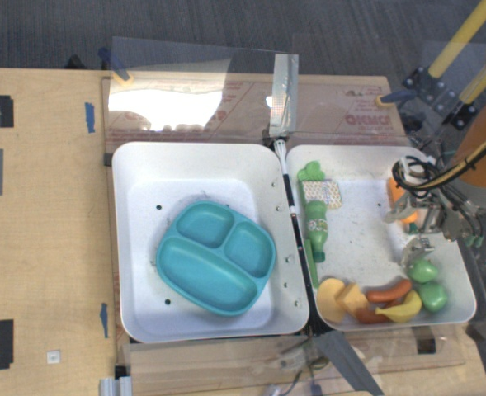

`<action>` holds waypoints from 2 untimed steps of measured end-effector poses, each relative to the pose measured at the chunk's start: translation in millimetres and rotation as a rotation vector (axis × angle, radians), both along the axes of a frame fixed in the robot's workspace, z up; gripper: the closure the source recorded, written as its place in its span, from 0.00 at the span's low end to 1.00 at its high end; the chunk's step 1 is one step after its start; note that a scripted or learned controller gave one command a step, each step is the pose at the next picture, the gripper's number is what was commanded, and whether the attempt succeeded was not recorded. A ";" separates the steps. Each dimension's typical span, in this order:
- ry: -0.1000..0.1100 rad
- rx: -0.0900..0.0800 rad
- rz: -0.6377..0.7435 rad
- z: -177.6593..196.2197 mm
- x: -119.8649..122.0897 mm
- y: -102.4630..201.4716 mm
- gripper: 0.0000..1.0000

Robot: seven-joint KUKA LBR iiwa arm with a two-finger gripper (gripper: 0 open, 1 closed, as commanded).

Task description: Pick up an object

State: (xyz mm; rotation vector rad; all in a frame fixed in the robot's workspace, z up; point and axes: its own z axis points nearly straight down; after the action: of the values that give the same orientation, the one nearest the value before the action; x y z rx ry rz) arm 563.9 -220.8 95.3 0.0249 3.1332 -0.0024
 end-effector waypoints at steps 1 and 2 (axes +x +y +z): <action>-0.002 -0.001 0.000 -7.1 31.4 4.2 0.00; -0.017 -0.005 0.001 7.7 35.8 4.5 1.00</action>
State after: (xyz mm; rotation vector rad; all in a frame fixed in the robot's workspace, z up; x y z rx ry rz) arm 599.7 -216.3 103.0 0.0224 3.1160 -0.0104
